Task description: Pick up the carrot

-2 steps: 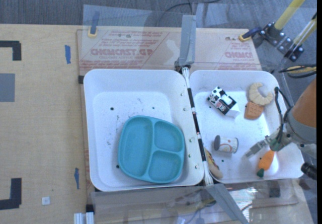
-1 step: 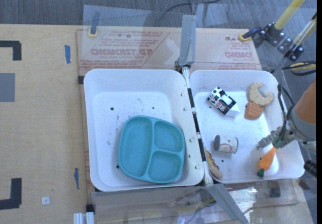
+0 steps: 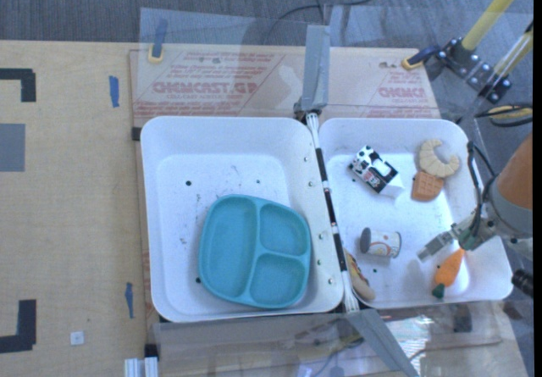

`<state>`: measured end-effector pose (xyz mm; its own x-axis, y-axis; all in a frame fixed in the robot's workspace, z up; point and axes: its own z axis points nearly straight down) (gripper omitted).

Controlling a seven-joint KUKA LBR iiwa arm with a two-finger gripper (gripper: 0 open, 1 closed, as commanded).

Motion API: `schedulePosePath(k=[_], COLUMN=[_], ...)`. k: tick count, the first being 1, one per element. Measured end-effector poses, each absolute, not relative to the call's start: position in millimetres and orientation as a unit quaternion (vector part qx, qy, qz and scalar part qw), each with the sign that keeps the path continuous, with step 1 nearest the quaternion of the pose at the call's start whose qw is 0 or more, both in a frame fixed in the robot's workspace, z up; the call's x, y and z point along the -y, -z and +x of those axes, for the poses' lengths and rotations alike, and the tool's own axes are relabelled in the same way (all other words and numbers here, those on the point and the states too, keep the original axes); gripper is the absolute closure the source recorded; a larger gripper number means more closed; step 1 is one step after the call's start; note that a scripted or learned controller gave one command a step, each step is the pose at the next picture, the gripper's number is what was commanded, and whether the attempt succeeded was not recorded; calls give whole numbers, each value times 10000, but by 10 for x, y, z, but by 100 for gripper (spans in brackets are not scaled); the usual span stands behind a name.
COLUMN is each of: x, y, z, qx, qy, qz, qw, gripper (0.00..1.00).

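Plywood counter (image 3: 68, 197) fills the left of the view, marked with black tape corners and short blue strips. Next comes the left bin (image 3: 169, 146), white and shallow, holding a teal divided plate (image 3: 255, 252) with three compartments, set toward the bin's near right corner. A grey bar (image 3: 316, 70) runs back from the seam where the two bins meet. The right bin (image 3: 339, 146) carries several small things: a tan, elongated object (image 3: 362, 279) lying near the seam at the near edge, a small cup-like object (image 3: 379, 243) on its side just right of it, a black-and-white toy (image 3: 373, 170) farther back, and a pale ring-shaped piece (image 3: 438, 157) touching an orange-brown wafer-like piece (image 3: 427, 187) near the far right corner. The carrot (image 3: 448, 270), orange with a green tip pointing to the near edge, lies in the near right part of this bin. The tool (image 3: 450, 241) sits just above the carrot, close to its orange end; how far its fingers are spread cannot be told. The grey arm (image 3: 517, 214) enters from the right edge.
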<state>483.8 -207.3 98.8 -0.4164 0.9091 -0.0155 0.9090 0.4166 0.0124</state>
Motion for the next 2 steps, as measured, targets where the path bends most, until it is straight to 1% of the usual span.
schedulePosePath(k=[1,2], x=[1707,2218], y=[-877,-873], z=[4815,4817], qx=[-8434,-8647], qy=[-1,-5], qz=[5373,5023], qw=[49,49], gripper=[0,0])
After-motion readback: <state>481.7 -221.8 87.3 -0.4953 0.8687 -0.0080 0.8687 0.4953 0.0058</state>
